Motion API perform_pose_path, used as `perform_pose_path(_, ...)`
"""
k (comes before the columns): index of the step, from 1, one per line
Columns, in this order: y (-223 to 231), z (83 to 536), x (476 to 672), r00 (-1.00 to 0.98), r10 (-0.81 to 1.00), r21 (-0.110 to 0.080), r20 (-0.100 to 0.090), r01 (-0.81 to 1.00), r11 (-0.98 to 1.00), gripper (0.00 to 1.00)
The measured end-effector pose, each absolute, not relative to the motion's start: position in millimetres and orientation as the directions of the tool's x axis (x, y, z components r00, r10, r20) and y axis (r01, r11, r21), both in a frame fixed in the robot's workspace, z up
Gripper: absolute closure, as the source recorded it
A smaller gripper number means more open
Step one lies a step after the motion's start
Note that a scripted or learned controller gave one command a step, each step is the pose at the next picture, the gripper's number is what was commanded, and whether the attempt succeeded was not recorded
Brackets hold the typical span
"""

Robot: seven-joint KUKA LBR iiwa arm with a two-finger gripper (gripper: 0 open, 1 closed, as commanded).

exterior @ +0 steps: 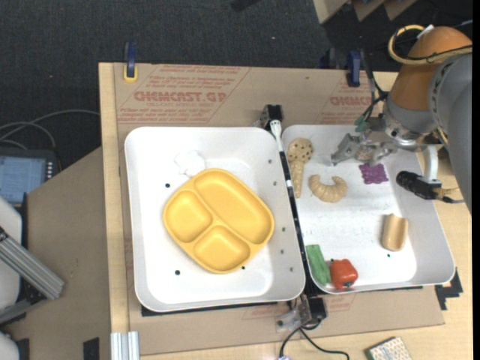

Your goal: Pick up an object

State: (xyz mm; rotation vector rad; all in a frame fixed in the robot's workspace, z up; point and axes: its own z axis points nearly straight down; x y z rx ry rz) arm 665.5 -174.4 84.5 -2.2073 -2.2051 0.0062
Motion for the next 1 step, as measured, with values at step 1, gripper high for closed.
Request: perform_pose_path(1,-217.2,118.9,664.7,-0.001,1.0,-0.019,0.022,1.0,0.002,0.0)
